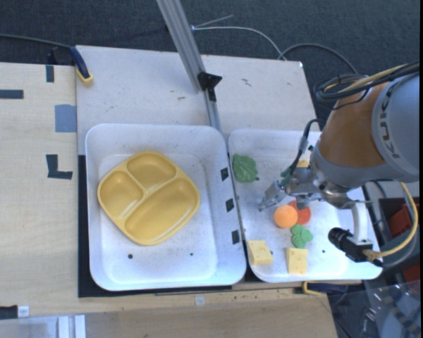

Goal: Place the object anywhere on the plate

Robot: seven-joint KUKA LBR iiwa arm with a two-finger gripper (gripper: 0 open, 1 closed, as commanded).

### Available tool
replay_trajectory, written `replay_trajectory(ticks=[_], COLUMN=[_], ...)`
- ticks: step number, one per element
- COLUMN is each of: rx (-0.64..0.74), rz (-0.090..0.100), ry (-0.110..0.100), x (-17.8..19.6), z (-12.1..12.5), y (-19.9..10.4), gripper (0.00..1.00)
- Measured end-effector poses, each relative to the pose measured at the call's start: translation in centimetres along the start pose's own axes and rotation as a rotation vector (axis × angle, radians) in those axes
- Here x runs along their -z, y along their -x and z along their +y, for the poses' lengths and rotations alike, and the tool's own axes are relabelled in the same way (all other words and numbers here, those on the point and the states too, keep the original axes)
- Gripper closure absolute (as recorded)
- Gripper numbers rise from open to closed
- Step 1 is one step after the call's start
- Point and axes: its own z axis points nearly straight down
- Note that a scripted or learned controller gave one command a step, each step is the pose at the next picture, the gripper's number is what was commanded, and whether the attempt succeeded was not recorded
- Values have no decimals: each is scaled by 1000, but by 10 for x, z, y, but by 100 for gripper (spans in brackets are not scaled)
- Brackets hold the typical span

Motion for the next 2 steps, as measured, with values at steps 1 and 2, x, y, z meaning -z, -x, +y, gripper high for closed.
replay_trajectory(ticks=[1,2], rx=[0,1], rz=[-2,-2], ry=[9,16], x=[30,174], z=[2,-24], y=[-10,-31], gripper=[0,0])
